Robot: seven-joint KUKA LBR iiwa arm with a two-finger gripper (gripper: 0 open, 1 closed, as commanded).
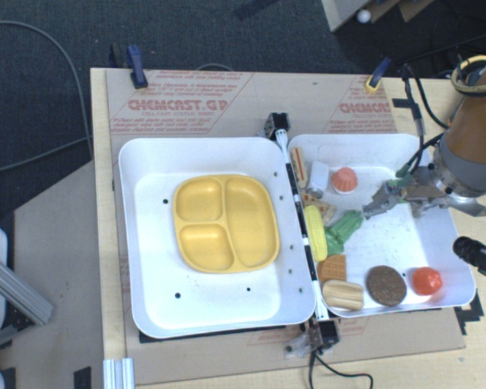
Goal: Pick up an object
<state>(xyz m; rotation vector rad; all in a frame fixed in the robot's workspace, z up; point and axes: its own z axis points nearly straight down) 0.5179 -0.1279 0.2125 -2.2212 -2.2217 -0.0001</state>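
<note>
The gripper [381, 203] hangs over the right bin [437, 241], reaching in from that bin's right side below the arm's orange band. Its dark metal tips point toward the bin's left half and end above bare white floor; whether they are spread or closed cannot be told at this angle, and nothing can be made out between them. A green leafy toy [343, 228] lies just left of and below the tips, near them but with white floor showing between. The other candidates for picking sit in the same bin. An orange-capped white piece [344, 180] stands toward the bin's far wall, up and left of the gripper. A yellow corn cob [313, 232] lies along the bin's left wall, touching the green toy. In the near part of the bin rest a tan bread roll [343, 295], a brown round cookie [385, 285] and a red tomato [426, 280], well apart from the gripper. Left of the right bin, the left bin [146, 217] holds a yellow divided plate [225, 222].
</note>
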